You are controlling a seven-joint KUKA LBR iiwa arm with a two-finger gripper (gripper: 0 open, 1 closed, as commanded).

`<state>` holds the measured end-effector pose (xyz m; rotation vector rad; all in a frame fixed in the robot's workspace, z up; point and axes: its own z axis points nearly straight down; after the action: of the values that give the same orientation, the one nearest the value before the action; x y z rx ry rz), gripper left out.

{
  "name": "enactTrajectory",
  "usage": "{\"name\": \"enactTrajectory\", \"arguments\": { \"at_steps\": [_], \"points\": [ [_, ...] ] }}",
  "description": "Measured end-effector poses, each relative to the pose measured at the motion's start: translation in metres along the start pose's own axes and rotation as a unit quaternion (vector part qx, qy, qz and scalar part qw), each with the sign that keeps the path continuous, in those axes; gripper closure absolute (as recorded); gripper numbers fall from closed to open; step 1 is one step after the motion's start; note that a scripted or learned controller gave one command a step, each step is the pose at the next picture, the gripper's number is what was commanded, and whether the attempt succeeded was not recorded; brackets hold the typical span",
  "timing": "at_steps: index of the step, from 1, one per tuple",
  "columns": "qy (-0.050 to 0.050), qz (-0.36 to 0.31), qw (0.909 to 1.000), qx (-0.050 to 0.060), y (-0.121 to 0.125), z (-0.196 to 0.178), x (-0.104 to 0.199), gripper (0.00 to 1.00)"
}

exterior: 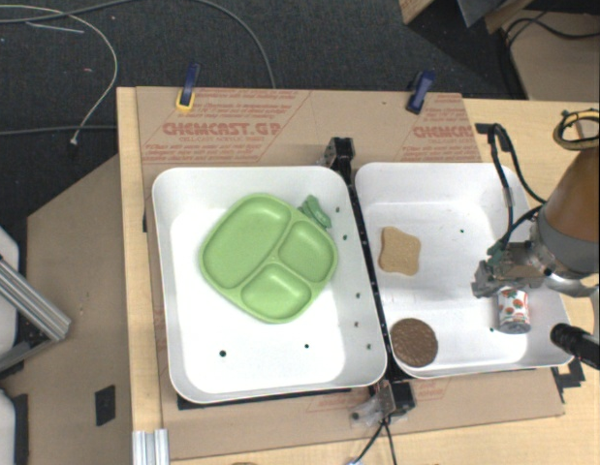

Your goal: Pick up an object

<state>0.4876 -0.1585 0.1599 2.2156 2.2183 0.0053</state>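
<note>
In the right bin my gripper hangs low near the right wall, on the grey arm with the orange band. Directly under and in front of it is a small white can with red dots, touching or nearly touching the gripper; the gripper body hides the contact. A tan bread-shaped piece lies in the middle of this bin. A round brown cookie rests at its front left corner.
The left bin holds a green divided plate with a small green item at its back right edge. A black divider separates the bins. Cables run along the right bin's far right side.
</note>
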Motion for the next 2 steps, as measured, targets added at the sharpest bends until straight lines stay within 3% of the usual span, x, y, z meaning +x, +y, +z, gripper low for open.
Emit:
{"name": "enactTrajectory", "arguments": {
  "at_steps": [1, 2],
  "points": [
    [0.0, 0.0, 1.0, 0.001, 0.004, -0.044, -0.004, 1.0],
    [0.001, 0.0, 1.0, 0.002, 0.005, -0.064, -0.004, 1.0]
  ]
}}
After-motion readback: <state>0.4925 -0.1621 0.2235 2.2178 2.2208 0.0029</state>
